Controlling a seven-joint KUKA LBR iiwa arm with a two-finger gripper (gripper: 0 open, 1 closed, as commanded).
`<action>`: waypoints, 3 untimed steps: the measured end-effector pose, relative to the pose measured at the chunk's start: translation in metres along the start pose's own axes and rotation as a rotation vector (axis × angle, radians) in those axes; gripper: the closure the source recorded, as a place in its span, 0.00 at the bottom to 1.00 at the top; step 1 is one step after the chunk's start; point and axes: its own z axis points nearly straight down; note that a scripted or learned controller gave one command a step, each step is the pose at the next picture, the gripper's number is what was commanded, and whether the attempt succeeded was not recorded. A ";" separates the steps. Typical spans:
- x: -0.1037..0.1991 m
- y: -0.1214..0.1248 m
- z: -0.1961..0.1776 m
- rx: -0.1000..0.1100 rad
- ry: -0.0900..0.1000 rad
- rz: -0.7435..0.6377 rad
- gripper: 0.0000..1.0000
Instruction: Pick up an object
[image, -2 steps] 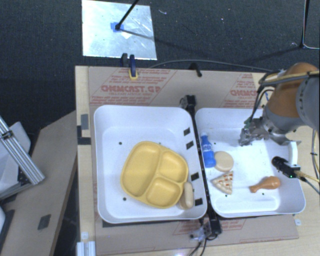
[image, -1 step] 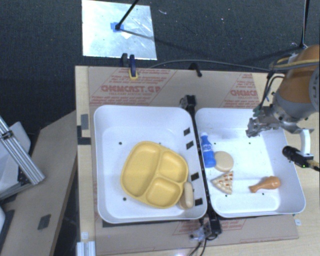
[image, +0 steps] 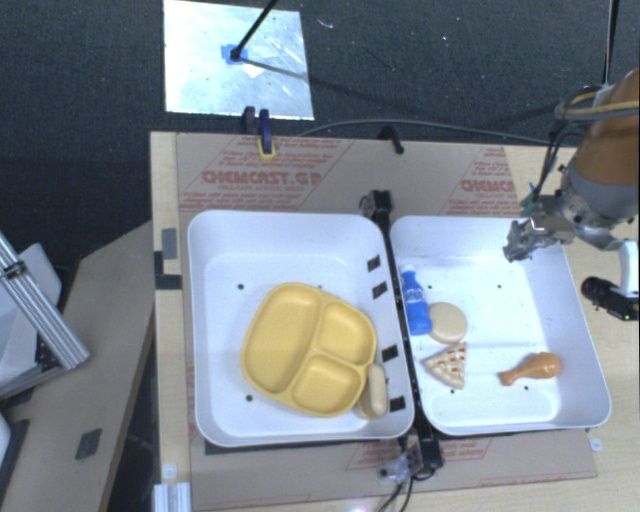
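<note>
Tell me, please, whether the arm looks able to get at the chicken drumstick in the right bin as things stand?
Probably yes. The drumstick lies alone on open bin floor, apart from the pizza slice, with nothing over it. The pincer hovers at the same bin's far edge.

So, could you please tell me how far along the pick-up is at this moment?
Nothing looks picked yet. The gripper sits over the right bin near its far right corner, while the blue bottle, pizza slice and drumstick lie on the floor. Reaching, grasping and lifting remain.
</note>
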 end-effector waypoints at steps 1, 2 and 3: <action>0.052 -0.008 0.006 0.004 0.003 -0.004 1.00; 0.110 -0.018 0.010 0.005 0.004 -0.005 1.00; 0.155 -0.017 0.001 0.003 0.003 -0.005 1.00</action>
